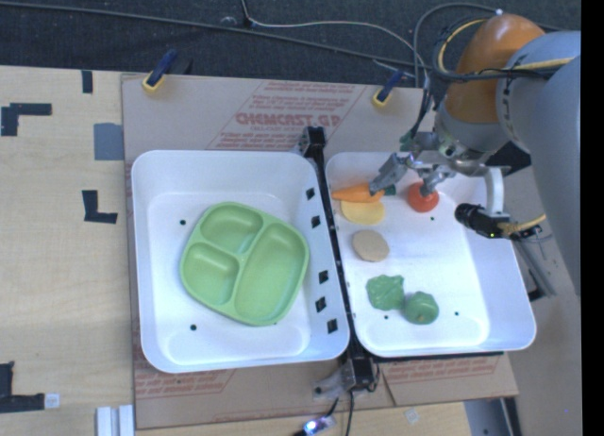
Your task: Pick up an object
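Approach step: gripper [408, 177] is low over the right bin [472, 269] at its 12 o'clock end, jaws spread wide and holding nothing, the orange carrot piece [358, 193] at its 9 o'clock and the red tomato [423, 199] just at its 5 o'clock. Next it likely needs to centre on one of them, drop and close. Cardboard [283, 118] under the bins has red print, seemingly "CHEMCAST GP", partly blurred.

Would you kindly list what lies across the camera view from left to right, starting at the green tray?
Green tray → divider → beige disc → red ball → arm.
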Robot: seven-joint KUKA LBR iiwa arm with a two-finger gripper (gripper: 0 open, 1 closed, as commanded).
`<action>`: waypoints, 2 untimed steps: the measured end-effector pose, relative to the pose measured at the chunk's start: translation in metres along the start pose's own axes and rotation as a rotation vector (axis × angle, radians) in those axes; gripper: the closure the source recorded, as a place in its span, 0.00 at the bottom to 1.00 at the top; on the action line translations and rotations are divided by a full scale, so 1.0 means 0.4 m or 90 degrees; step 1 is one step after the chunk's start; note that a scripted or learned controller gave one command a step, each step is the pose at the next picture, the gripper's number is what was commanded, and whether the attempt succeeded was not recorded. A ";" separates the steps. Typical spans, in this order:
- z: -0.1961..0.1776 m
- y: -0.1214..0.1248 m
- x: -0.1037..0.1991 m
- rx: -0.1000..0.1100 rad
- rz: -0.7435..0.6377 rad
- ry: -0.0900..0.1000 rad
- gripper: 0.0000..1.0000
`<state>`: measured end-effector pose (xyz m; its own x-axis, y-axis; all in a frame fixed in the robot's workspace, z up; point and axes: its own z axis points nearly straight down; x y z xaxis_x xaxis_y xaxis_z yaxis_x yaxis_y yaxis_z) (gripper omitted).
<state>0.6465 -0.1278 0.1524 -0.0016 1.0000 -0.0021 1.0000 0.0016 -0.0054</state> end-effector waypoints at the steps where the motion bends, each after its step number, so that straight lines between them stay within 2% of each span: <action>1: 0.161 0.005 0.005 0.001 0.000 0.000 0.00; 2: 0.125 0.009 0.008 -0.002 -0.001 0.001 1.00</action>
<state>0.6500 -0.1248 0.1023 -0.0039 1.0000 -0.0009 1.0000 0.0039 -0.0026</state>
